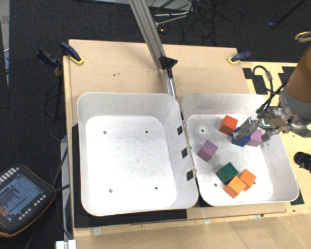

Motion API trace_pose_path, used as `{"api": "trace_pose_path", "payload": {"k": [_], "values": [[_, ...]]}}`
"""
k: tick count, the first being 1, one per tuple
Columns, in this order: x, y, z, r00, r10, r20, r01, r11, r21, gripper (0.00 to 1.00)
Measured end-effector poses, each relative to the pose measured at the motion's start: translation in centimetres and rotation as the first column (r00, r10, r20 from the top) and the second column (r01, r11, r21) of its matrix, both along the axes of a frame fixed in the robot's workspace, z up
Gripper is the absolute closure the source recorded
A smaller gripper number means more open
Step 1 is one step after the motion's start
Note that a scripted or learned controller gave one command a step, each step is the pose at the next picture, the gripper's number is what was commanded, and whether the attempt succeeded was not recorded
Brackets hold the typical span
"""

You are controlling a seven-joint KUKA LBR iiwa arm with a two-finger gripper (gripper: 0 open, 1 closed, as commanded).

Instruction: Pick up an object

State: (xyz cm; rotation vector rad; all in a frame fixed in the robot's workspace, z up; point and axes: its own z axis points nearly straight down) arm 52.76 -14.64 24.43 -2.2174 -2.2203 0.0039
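Observation:
Several small blocks lie in the right bin [280, 160]. An orange cube [228, 124] sits near the back, with a blue block [240, 140] and a pink block [256, 138] just right of it. My gripper [245, 130] reaches in from the right and hangs low, right over the blue block and between the orange cube and the pink block. It partly hides the blue block. A purple cube [207, 150] lies further left. A green cube [227, 172] and two orange cubes [247, 178] [234, 187] are clustered near the front.
The left bin [88, 139] stands beside the right one, and their rims meet at a divider [185, 144]. A slanted metal pole [150, 35] comes down to the back of the bins. A teach pendant [15, 198] lies off the bench at the lower left.

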Motion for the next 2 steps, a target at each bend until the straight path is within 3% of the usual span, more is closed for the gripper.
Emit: {"api": "trace_pose_path", "payload": {"k": [1,2], "values": [[0.1,0.0,0.2,1.0,-0.001,0.004,0.001,1.0,-0.001,0.0],[0.0,-0.2,-4.1,1.0,-0.003,0.0,0.003,1.0,0.0,0.0]]}}
